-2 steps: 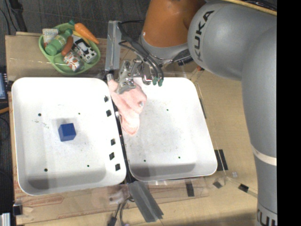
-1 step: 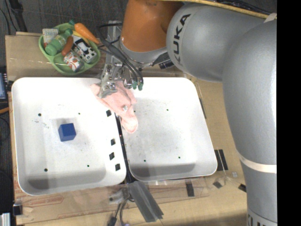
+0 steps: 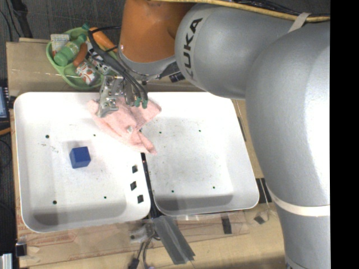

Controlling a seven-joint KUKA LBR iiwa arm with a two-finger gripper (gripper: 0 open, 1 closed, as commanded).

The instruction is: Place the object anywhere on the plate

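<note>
Gripper [image 3: 112,101] low over far edge of left bin [image 3: 28,150], at upper end of pink cloth [image 3: 130,125]. Finger state: cannot tell, metal tips merge with cloth folds. Pink cloth crumpled, draped across rims where both bins meet, mostly at far side, tail trailing toward divider. Blue cube [image 3: 80,157] on left bin floor, well apart from cloth and gripper. Right bin [image 3: 224,167] bare-floored beside it. Green bowl [image 3: 70,58] of mixed items behind left bin, just beyond gripper. Grey arm [image 3: 269,66] with orange band above.

Wooden bench [image 3: 33,66], dark floor [image 3: 61,4]
</note>
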